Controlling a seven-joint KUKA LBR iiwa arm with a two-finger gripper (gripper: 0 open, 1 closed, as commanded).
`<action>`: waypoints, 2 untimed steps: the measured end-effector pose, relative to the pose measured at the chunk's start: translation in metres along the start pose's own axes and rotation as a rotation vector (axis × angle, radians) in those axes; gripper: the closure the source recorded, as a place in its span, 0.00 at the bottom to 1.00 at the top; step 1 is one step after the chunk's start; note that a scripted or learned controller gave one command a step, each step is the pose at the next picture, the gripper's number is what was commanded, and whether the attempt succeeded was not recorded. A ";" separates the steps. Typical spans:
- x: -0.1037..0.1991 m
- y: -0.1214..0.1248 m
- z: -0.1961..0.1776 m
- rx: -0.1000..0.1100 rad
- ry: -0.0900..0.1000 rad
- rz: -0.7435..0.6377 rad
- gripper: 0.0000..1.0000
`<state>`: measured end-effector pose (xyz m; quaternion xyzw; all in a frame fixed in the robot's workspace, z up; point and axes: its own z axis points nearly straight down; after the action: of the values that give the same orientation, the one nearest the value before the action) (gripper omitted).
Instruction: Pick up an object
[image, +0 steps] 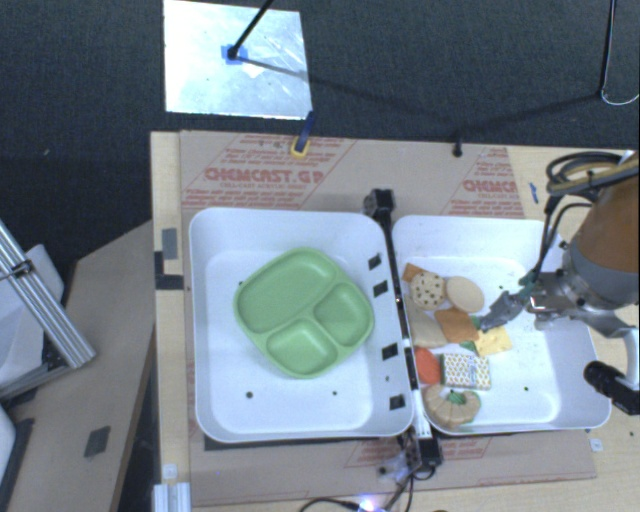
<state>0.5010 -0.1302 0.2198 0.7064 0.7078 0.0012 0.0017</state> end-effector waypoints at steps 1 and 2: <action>-0.004 0.000 0.036 0.002 0.000 0.000 0.00; -0.003 0.002 0.092 0.001 0.000 0.001 0.00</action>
<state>0.5034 -0.1332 0.1282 0.7067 0.7075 0.0011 0.0013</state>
